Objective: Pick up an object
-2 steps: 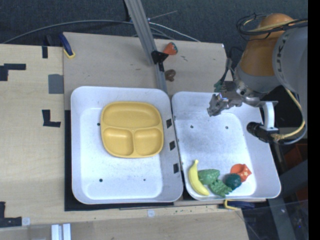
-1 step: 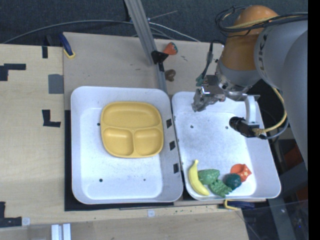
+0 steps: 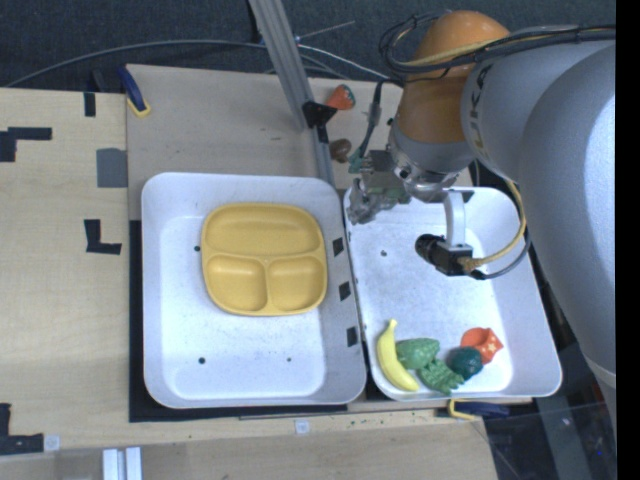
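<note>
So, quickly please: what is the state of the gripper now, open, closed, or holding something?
Gripper: cannot be told; it sits at the right bin's top-left corner.

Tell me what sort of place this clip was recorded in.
Most likely a robotics lab bench for pick-up trials: a grey arm reaches over two white bins, one holding a yellow divided tray, the other toy food such as a banana.

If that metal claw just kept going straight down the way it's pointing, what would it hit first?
Most likely the bare white floor of the right bin, at its far left corner. The tool points down there, and the toy food lies at the near end. Depth is hard to judge.
</note>
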